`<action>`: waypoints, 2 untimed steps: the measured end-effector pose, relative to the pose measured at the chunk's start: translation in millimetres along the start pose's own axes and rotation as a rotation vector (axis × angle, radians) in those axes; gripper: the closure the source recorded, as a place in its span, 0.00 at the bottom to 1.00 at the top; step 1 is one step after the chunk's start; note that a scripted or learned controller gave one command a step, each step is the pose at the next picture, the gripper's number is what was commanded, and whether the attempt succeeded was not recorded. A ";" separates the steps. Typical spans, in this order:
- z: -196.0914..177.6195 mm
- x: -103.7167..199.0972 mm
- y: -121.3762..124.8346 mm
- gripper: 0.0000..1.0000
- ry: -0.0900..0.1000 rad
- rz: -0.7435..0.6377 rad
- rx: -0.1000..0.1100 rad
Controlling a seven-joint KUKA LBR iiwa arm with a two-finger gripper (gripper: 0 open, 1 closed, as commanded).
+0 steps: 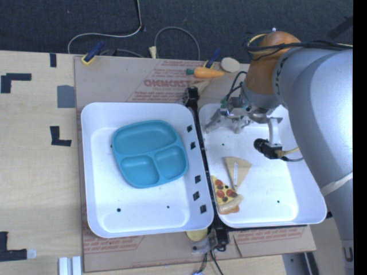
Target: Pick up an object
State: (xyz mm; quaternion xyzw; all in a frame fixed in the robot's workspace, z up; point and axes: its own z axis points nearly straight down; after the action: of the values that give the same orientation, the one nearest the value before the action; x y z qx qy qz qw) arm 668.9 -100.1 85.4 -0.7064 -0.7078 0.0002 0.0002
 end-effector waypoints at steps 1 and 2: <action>-10.4 0.5 0.3 1.00 -0.002 -0.001 -0.003; -116.9 -34.3 -13.6 1.00 -0.003 0.003 -0.009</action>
State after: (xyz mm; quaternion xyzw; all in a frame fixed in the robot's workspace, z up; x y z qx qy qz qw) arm 655.4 -134.4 202.4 -0.7076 -0.7066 -0.0018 -0.0038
